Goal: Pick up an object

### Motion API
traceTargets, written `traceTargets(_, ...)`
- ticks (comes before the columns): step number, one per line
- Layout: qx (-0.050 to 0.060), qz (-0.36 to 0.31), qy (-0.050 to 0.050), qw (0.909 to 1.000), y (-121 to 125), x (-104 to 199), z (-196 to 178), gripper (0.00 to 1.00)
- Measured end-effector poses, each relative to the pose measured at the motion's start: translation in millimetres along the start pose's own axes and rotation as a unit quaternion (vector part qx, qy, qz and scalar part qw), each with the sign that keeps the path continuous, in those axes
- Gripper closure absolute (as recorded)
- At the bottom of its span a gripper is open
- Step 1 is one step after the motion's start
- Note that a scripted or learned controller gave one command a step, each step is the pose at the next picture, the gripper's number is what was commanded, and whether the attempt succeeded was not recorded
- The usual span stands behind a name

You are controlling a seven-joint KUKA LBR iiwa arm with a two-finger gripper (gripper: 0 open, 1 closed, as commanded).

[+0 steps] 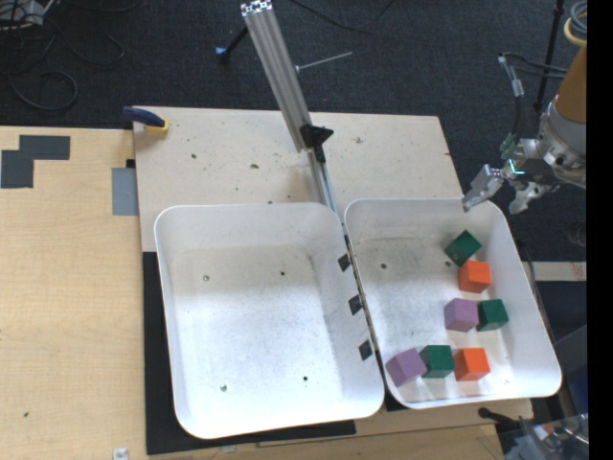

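Several small cubes lie in the right bin [412,220]. Along its right side are a green cube [463,247], an orange cube [474,276], a purple cube [461,314] and a second green cube [492,313]. At the bin's near edge a purple cube [406,365], a green cube [438,359] and an orange cube [471,363] stand in a row. My gripper [498,199] hovers over the bin's far right corner, above and beyond the nearest green cube. It is open with nothing between its fingers.
The left bin [192,220] sits beside the right one, with a dotted divider between them. A slanted metal post [284,75] rises from the wooden bench behind the bins. A blue and yellow clamp [146,119] lies at the bench's far left corner.
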State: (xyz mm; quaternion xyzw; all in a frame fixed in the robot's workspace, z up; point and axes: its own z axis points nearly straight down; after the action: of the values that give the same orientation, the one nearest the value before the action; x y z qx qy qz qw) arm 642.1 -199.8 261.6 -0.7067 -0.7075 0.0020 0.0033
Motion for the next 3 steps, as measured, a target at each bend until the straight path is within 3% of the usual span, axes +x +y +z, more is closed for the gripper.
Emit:
traceTargets(1,-0.002,-0.002,-0.001,1.0,0.9,0.5,-3.2,0.0)
traceTargets(3,0.001,0.001,0.0,1.0,-5.4,3.8,124.5,0.0)
